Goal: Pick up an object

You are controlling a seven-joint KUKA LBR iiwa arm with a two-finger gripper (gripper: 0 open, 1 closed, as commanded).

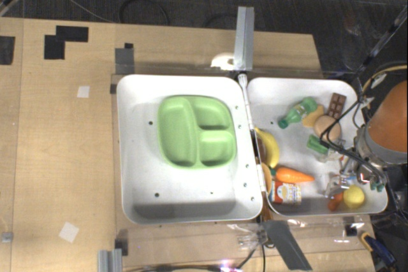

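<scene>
We saw the gripper [345,176] low in the right bin [288,87], beside a lemon [354,197]. We could not tell its grip. A green tray [194,131] lay in the left bin [137,156].

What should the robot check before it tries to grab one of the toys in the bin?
1. Toys are there to pick: ok. The right bin holds a banana, carrot, green bottle and lemon.
2. Gripper is over the right bin: ok, near its right edge by the lemon.
3. Fingers open or shut: cannot tell, wires and clutter hide them.
4. Already holding something: cannot tell.
5. Target has free space around it: not ok by the lemon, crowded; the green bottle lies more apart.
</scene>
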